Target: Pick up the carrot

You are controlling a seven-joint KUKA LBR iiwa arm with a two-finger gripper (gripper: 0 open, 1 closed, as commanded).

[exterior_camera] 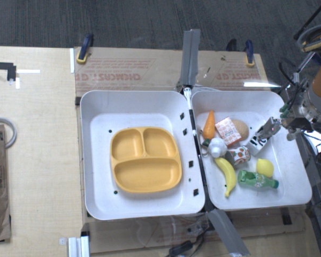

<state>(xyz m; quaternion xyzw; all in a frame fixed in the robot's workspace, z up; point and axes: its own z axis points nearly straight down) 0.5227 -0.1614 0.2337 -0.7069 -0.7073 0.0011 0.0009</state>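
Observation:
The orange carrot [209,123] lies nearly upright in the picture at the upper left of the right bin [294,197], close to the divider between the bins. Its lower end touches a cluster of small items. My gripper [265,133] hangs over the right part of the same bin, about a hundred pixels to the right of the carrot and apart from it. Nothing is visibly held in it.
Around the carrot lie a red-and-white box [228,131], a brown roll [241,127], a white bulb [218,149], a small can [239,155], a banana [226,176], a lemon [264,166] and a green bottle [258,180]. The left bin [96,197] holds a yellow divided plate [146,159].

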